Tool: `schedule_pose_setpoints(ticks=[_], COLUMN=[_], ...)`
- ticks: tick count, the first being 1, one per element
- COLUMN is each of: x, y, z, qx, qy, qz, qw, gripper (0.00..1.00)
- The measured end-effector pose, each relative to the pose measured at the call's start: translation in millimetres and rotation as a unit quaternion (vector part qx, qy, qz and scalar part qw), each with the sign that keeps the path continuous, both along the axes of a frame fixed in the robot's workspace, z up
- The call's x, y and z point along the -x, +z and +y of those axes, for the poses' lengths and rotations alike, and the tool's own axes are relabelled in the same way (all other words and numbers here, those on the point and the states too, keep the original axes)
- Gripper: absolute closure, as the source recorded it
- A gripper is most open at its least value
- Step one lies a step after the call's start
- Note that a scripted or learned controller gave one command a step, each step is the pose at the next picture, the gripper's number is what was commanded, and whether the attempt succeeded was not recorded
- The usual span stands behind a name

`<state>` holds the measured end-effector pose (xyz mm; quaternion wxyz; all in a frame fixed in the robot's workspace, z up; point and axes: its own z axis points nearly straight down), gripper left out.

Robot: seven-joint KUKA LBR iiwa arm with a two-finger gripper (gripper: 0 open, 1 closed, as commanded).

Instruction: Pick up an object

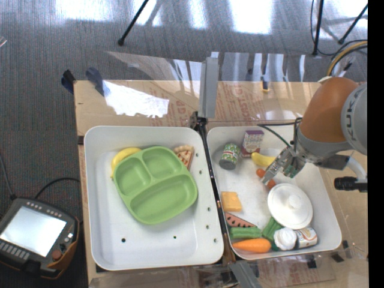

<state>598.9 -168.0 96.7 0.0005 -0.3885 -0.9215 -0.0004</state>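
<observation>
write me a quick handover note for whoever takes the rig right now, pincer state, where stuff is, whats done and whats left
Pincer: low over the right bin, with nothing visibly held. Whether it is open or shut cannot be told from the camera view.

Right bin: small can, purple carton, yellow piece beside the pincer, white lid, cheese block, watermelon slice, carrot, small jar.

Left bin: green divided plate, a banana partly under it, pizza slice.

Done: nothing lifted yet.
Left: grasp one object and lift it clear.
</observation>
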Motion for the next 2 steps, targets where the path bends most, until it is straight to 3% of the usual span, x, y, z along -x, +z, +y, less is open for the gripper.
schedule_pose_setpoints(ticks=[1, 2], x=[-15, -18], y=[123, 172], z=[65, 110], qx=[0.0005, 0.0001], qy=[-0.013, -0.006], qz=[-0.007, -0.003], qw=[0.9999, 1.0000], gripper=[1.00, 1.00])
